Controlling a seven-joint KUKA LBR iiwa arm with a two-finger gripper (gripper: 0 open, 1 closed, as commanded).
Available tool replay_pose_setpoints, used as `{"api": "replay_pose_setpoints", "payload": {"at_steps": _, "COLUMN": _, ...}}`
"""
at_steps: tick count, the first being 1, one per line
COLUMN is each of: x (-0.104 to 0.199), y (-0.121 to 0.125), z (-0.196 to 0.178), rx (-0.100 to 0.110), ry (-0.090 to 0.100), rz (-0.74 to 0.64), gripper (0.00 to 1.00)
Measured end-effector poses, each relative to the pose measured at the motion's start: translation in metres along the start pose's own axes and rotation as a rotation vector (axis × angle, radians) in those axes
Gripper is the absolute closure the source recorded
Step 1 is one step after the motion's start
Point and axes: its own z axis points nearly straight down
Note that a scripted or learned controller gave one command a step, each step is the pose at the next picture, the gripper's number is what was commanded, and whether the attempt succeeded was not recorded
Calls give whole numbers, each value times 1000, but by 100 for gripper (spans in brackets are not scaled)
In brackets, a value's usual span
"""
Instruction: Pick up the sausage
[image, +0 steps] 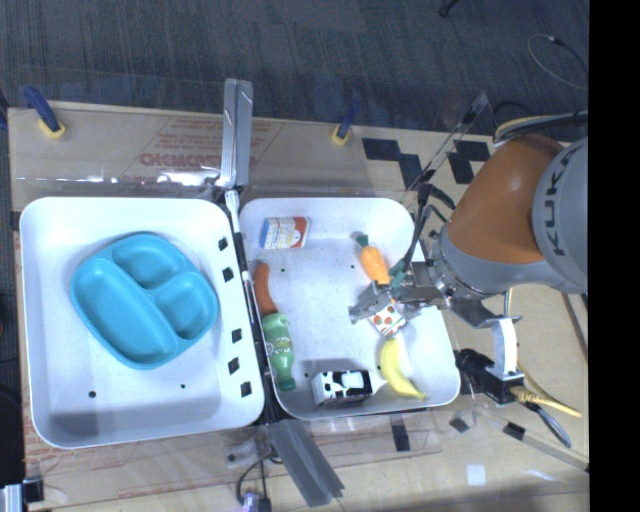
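- Nearest the camera, along the right bin's (300, 408) front wall, a black-and-white carton (341, 386) lies beside a yellow banana (396, 367).
- A green bottle (278, 348) lies against that bin's left wall.
- Just behind the bottle lies the sausage (264, 286): a slim, reddish-brown, smooth link, lengthwise along the left wall, untouched.
- The pincer (383, 303) hovers mid-bin over a small red-and-white packet (387, 320), well apart from the sausage; whether its fingers are spread or closed I cannot tell.
- An orange carrot (373, 263) lies just behind the pincer.
- A white can (284, 232) rests near the far wall.
- The left bin (60, 400) holds a blue divided plate (145, 297).
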Motion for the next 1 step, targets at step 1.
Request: {"api": "replay_pose_setpoints", "payload": {"at_steps": 1, "x": 43, "y": 69, "z": 92, "rx": 1, "ry": 0, "rz": -212, "gripper": 0}}
